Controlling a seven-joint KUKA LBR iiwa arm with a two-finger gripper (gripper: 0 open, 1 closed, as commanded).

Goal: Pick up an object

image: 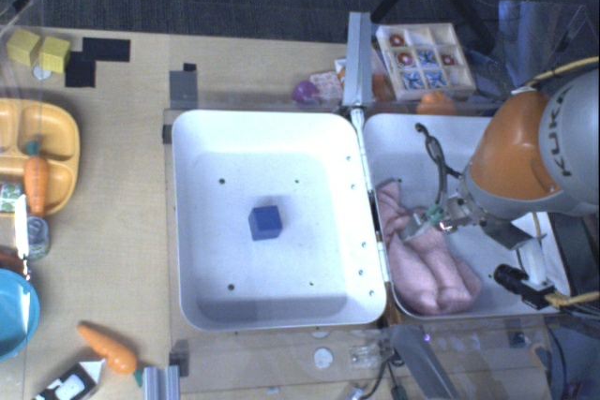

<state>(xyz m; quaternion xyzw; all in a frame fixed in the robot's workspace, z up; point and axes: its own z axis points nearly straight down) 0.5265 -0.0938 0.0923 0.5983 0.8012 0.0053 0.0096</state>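
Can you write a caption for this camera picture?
Robot gripper over a pink plush toy in the right bin; blue cube in the left bin.

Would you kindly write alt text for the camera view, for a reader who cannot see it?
A grey KUKA arm with an orange band reaches from the right, its gripper low over a soft pink plush object in the right white bin. A small blue cube sits in the left white bin.
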